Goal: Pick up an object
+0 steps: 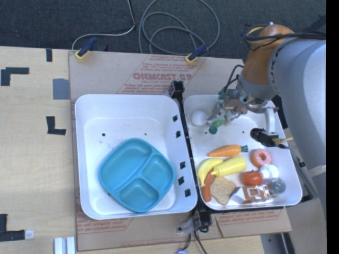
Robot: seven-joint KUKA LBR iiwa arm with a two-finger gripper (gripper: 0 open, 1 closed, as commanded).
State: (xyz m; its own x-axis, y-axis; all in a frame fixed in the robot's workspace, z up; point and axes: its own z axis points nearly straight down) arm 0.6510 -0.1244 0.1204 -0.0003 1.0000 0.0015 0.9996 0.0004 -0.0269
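Cardboard-lined worktop [148, 78], two white bins. Right bin [290, 165] crowded: carrot [226, 151], banana [207, 168], doughnut [260, 157]. Tool [225, 110] over far-left corner beside white ball [198, 118]; grip state unclear. Descend centred, avoid the wall.

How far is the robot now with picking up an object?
Done: the gripper is down in the right bin, near the white ball. In hand: nothing visibly lifted; the carrot, banana and donut lie on the bin floor. Left: grasp one object and raise it.
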